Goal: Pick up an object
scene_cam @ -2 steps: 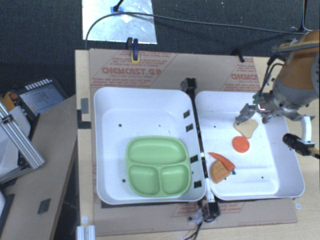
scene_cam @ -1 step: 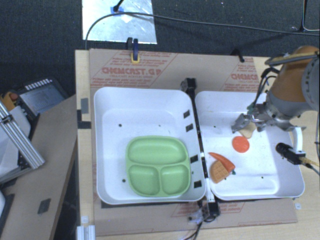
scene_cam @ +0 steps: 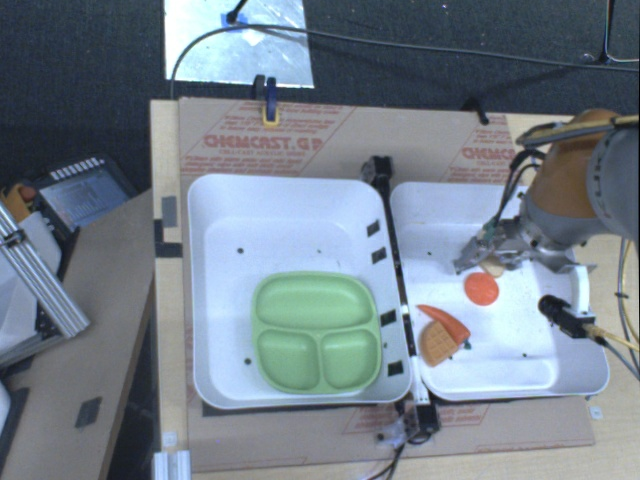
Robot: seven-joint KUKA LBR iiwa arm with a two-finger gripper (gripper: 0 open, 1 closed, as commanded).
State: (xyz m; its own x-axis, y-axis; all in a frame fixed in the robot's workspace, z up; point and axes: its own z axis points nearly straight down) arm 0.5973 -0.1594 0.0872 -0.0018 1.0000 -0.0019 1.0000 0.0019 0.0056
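Over the right bin (scene_cam: 575,373), near its far-right side, the gripper (scene_cam: 487,256) sits low with something pale, maybe a small tan object (scene_cam: 492,266), right under its tips; the view is too blurry to tell whether the jaws are spread or closed, or whether anything sits between them, so no hold can be claimed. Closest clear target is the orange round piece (scene_cam: 482,289), just below and slightly nearer the camera than the tool tip, apart from it. Farther down-left from the tool lie an orange-red wedge (scene_cam: 444,320) and a tan cookie-like piece (scene_cam: 438,343), touching or overlapping each other by the bin's inner wall. To do the pick well, judged from this: settle on one item, centre the jaws over it before descending, and prefer the lone round piece, since it is clear of neighbours and walls; the stacked pair risks a double or a slip. Watch that round shape, which could roll out on closing. Count: two white bins, one green three-compartment plate (scene_cam: 315,330) in the left bin (scene_cam: 215,208) well away from the tool, one round orange piece, one wedge, one tan piece, possibly one more pale item under the gripper.
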